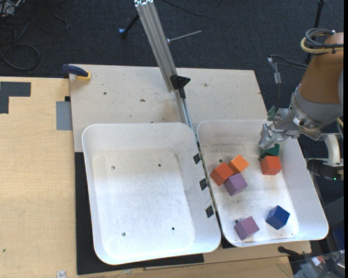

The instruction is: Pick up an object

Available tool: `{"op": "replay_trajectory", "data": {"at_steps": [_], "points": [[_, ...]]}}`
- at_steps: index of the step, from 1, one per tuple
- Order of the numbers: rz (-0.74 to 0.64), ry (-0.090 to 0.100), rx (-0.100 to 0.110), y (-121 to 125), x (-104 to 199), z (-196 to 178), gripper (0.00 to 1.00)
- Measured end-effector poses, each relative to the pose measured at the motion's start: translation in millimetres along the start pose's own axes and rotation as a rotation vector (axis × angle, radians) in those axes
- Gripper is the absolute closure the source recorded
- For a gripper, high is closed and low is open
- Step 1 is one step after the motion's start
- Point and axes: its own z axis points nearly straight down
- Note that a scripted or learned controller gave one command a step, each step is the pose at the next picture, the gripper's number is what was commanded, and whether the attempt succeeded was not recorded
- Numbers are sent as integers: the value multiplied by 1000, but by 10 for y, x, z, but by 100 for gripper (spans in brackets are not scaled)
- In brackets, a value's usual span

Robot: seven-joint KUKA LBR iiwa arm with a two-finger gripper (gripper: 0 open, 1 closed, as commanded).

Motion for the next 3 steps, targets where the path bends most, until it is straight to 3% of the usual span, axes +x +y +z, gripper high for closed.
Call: {"op": "replay_trajectory", "data": {"at_steps": [1,3], "points": [[-3,0,-1,9,-15,-512,100],[-7,3,6,198,940,-395,100]]}}
